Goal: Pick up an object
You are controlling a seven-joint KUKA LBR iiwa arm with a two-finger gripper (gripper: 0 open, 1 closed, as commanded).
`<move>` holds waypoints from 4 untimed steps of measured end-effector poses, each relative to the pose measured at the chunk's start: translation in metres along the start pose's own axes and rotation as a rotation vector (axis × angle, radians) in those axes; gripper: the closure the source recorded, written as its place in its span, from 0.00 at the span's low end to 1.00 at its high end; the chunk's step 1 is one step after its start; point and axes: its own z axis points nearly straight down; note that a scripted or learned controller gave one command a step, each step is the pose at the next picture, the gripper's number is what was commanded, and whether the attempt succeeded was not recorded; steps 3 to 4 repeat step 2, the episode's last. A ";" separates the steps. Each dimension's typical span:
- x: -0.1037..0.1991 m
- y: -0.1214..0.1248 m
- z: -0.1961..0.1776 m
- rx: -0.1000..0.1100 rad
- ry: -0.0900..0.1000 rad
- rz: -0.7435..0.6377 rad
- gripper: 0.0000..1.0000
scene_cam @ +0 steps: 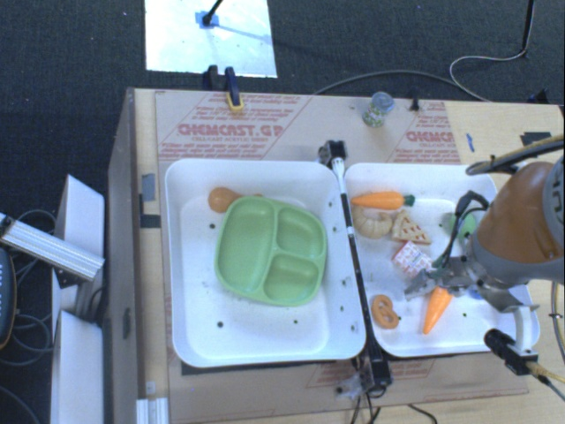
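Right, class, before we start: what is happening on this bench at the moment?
A grey and orange robot arm reaches into the right bin, which holds toy food. Its gripper hangs low, just above a small carrot, with a pretzel and a red-and-white block close by. A larger carrot lies at the bin's far side. The left bin holds a green divided plate. Nothing appears lifted.

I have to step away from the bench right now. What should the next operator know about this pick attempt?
Gripper: low in the right bin, over the lower carrot; whether it grips anything cannot be told.
Right bin holds: upper carrot, pale round piece, cracker wedge, red-and-white block, pretzel.
Left bin: green divided plate, orange ball.
Done: arm has reached the objects.
Left: confirm a grasp, lift clear.
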 end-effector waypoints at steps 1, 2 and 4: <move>0.000 0.001 -0.010 -0.003 -0.001 -0.002 1.00; 0.076 0.020 -0.092 -0.002 0.001 -0.003 1.00; 0.076 0.020 -0.092 -0.002 0.001 -0.003 1.00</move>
